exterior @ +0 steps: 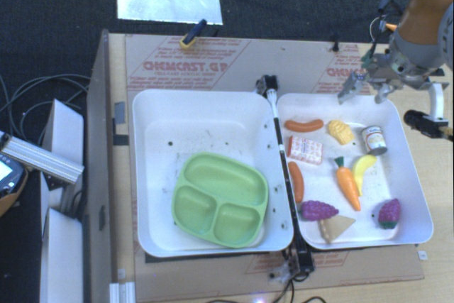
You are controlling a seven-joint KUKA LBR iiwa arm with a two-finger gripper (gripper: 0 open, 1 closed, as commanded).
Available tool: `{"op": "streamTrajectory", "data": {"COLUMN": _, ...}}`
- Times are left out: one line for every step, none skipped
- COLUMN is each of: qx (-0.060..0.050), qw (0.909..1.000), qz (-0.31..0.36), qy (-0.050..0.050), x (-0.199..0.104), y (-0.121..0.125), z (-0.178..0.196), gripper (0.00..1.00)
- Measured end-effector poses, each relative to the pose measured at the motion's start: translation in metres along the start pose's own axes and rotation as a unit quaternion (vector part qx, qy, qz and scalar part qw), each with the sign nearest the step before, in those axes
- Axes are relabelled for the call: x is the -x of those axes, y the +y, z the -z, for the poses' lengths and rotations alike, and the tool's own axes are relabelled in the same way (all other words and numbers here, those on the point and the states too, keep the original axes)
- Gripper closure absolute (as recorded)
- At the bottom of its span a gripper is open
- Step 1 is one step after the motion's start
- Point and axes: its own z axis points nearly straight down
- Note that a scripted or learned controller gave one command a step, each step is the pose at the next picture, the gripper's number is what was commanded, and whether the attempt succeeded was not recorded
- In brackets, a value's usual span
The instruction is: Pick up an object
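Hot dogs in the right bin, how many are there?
2: one hot dog lies near the right bin's far edge, the other hot dog beside the divider.

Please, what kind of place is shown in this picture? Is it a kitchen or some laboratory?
Most likely a robotics laboratory, not a kitchen. A robot arm reaches over two white bins on a bench, the food, such as the carrot, looks like plastic toys, and loose cables lie on the dark floor.

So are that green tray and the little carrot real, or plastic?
Both look like plastic. The green tray has a smooth, evenly coloured, slightly glossy surface with moulded compartments. The carrot has a uniform orange body with a soft sheen and a tidy green top, so it is likely toy food, though the view is too coarse for certainty.
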Motion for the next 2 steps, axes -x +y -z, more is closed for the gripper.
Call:
{"op": "streamTrajectory", "data": {"qx": -0.001, "qw": 1.0000, "qz": -0.001, "qy": 0.000, "x": 0.006, "y": -0.053, "z": -0.098, "gripper": 0.00}}
{"op": "streamTrajectory", "data": {"qx": -0.001, "qw": 1.0000, "qz": -0.001, "qy": 0.000, "x": -0.017, "y": -0.117, "z": -0.125, "gripper": 0.00}}
